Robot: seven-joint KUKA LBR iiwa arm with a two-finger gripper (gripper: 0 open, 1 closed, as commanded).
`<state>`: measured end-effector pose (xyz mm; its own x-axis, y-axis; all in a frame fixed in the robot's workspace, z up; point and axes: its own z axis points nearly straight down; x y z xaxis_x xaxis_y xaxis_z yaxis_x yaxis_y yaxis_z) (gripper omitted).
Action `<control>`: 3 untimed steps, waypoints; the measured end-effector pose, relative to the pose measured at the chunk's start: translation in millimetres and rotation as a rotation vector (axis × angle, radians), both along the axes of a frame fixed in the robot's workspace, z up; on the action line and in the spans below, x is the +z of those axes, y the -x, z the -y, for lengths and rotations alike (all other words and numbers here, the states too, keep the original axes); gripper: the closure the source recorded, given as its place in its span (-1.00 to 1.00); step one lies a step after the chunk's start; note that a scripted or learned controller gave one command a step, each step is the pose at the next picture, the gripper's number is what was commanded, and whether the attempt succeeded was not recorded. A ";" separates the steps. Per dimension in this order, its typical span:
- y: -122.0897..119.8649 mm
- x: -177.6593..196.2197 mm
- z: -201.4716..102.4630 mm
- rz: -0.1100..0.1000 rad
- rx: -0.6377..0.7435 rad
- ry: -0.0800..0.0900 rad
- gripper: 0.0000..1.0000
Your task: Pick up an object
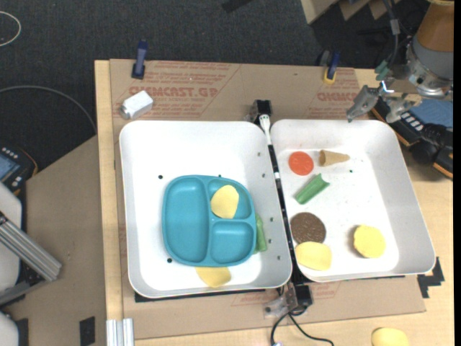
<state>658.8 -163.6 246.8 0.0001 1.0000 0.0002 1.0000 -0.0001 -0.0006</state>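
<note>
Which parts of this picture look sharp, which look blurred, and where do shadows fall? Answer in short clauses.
Camera view: even, soft light; the blue tray and red disc are sharp; the gripper at the upper right looks slightly blurred; faint shadows hug the right bin items; no strong glare on the white plastic.

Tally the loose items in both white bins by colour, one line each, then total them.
Yellow: 4, flat yellow pieces
Green: 2, green sticks
Red-orange: 1, round disc
Brown: 1, round cookie
Tan: 1, cone
Teal: 1, divided plate
Total: 10
</note>
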 end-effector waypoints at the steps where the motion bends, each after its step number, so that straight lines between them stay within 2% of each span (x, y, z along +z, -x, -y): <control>1: -0.8 11.5 0.0 0.004 0.001 0.001 1.00; 2: 27.9 23.9 65.2 0.003 -0.006 0.005 1.00; 3: 73.4 -11.0 54.1 -0.005 -0.001 -0.002 1.00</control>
